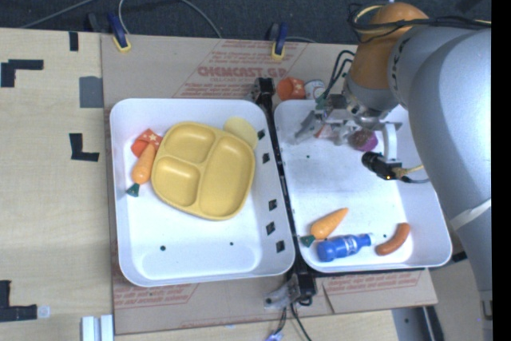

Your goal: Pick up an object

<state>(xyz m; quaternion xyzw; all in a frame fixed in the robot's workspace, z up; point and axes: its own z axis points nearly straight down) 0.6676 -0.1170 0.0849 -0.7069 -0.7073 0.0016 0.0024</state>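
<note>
Gripper (319, 124) low at far end of right bin (363, 180); we can't tell its state. Purple toy (365, 140) just right of it: looks light, smooth plastic, we'd pinch across middle.

A cardboard-covered bench (231, 68) carries two shallow white bins touching side by side: the left bin (132, 251) at nine o'clock, the right bin (423, 247) at three o'clock. Two blue clamps (120, 34) sit at its twelve o'clock edge, and black tape marks (78, 146) lie far left
</note>
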